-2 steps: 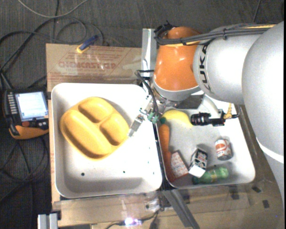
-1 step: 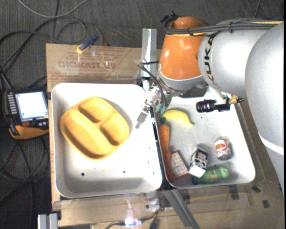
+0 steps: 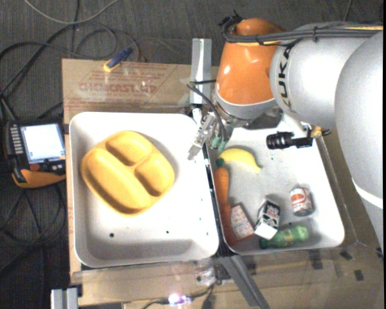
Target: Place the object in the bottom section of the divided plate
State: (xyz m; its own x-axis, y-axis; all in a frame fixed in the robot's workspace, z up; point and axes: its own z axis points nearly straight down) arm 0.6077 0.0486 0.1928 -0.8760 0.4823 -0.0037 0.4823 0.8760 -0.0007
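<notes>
A yellow divided plate [image 3: 128, 171] lies in the left white bin [image 3: 116, 243], with one long section and two smaller ones, all bare. My gripper [image 3: 204, 141] hangs over the wall between the two bins, just left of a yellow banana [image 3: 241, 158] and above the top of an orange carrot [image 3: 222, 184]. No object shows in the gripper. The arm's orange band [image 3: 244, 63] and grey body cover the back of the right bin.
The right bin [image 3: 331, 192] also holds a red soda can [image 3: 300, 200], a green bottle [image 3: 284, 236], a small black-and-white carton [image 3: 268, 214] and a red-and-white packet [image 3: 240, 221]. A handheld screen [image 3: 42, 143] and cables lie left of the bench.
</notes>
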